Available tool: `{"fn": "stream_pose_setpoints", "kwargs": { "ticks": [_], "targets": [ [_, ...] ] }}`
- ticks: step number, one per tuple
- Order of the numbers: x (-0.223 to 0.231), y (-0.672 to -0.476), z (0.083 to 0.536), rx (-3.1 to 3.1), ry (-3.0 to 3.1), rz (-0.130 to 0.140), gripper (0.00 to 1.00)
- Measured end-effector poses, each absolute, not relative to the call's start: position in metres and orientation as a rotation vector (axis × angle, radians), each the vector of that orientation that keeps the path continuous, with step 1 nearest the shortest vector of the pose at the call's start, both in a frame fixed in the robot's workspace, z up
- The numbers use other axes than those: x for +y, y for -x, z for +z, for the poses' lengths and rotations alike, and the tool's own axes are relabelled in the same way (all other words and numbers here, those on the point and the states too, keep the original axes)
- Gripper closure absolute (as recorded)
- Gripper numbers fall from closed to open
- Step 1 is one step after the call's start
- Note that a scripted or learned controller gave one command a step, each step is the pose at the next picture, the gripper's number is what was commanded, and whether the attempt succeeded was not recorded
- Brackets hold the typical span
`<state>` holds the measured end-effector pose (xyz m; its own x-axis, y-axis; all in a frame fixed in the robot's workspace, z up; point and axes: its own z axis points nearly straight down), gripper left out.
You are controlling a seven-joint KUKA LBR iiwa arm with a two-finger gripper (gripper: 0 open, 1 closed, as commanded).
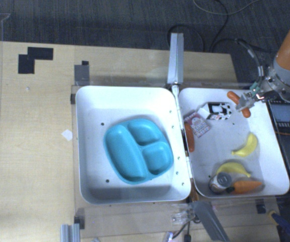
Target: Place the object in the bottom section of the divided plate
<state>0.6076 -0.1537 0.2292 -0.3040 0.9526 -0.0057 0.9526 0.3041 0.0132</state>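
Note:
A light blue divided plate (138, 150) lies in the middle of the left bin (92, 115), with one long section on its left and two smaller ones on its right. My gripper (246, 101) is low over the far right corner of the right bin (220, 137). It sits right over an orange sausage-shaped piece (232, 96), whose two ends stick out on either side of it. Whether the gripper is closed on that piece is not visible. Nothing lies on the plate.
The right bin also holds a black-and-white item (216, 110), a pink packet (199, 125), a red-brown stick (189, 136) at the left wall, two yellow bananas (247, 145), a carrot (246, 186) and a round tin (220, 181). A metal post (175, 59) stands between the bins.

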Motion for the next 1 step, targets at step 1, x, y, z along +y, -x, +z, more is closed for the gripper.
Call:
{"fn": "stream_pose_setpoints", "kwargs": {
  "ticks": [1],
  "targets": [
    [-0.1738,-0.6706,0.2091,2.499,-1.892,0.004,1.0]
  ]
}}
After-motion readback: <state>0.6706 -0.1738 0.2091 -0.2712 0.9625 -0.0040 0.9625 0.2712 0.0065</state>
